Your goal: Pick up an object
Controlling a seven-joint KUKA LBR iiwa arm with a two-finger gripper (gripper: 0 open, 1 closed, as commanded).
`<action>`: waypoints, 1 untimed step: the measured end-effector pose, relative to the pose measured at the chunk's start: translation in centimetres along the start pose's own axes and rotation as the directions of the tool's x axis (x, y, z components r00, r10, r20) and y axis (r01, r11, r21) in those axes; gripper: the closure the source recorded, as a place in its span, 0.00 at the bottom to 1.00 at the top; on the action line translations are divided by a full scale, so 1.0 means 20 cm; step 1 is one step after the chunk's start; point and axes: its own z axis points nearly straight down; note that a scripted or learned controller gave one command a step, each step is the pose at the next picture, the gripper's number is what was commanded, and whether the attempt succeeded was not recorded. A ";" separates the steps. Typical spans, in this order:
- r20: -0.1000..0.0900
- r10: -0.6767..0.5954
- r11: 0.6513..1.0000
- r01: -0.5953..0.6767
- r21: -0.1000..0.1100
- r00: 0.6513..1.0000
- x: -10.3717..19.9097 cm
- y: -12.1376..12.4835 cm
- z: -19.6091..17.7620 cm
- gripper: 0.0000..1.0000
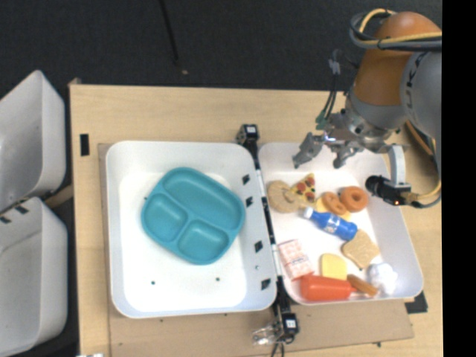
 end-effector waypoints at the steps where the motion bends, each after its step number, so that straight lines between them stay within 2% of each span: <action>1: 0.000 0.002 1.000 -0.002 0.005 1.000 0.00 -0.03 0.31 0.00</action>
